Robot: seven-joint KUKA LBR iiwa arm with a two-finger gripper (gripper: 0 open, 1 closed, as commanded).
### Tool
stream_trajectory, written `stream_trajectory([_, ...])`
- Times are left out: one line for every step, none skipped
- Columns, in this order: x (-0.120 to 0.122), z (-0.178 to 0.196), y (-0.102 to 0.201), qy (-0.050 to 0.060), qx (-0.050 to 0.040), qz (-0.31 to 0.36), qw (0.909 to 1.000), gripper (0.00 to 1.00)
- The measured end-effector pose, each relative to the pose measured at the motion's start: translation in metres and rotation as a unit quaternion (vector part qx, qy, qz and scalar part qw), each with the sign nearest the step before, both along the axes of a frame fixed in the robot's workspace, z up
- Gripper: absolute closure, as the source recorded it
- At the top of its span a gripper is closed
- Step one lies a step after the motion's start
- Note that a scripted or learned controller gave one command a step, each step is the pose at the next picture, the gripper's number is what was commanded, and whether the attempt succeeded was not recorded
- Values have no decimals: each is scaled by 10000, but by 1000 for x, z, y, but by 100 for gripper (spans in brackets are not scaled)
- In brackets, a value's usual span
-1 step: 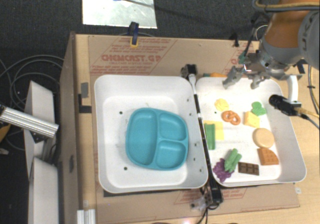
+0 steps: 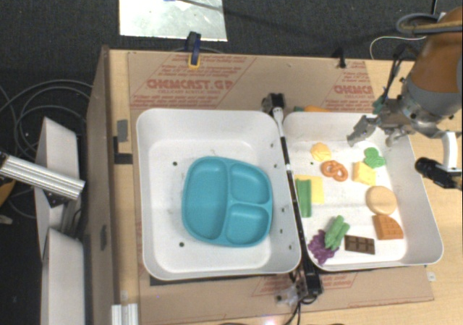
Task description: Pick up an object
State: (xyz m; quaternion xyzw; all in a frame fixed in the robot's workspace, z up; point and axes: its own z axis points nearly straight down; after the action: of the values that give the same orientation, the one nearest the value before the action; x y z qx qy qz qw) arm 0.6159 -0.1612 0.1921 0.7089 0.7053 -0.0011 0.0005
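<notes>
Gripper (image 2: 376,132) hangs with fingers spread wide, holding nothing, at 1 o'clock in the right bin (image 2: 427,226) — green toy (image 2: 374,156) just beneath it. Pretzel (image 2: 333,169) sits nearby at 8 o'clock, blue plate (image 2: 226,200) in the left bin (image 2: 155,171).

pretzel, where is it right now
The pretzel lies in the right bin, upper middle, between the yellow piece and the yellow block.

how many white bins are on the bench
2: the left white bin holds a blue divided plate; the right white bin holds toy food.
</notes>
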Motion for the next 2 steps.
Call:
stream_trajectory([-3,-111,-41,-26,-4,17,10000,0])
stream_trajectory([-45,-108,-27,8,14,26,10000,0])
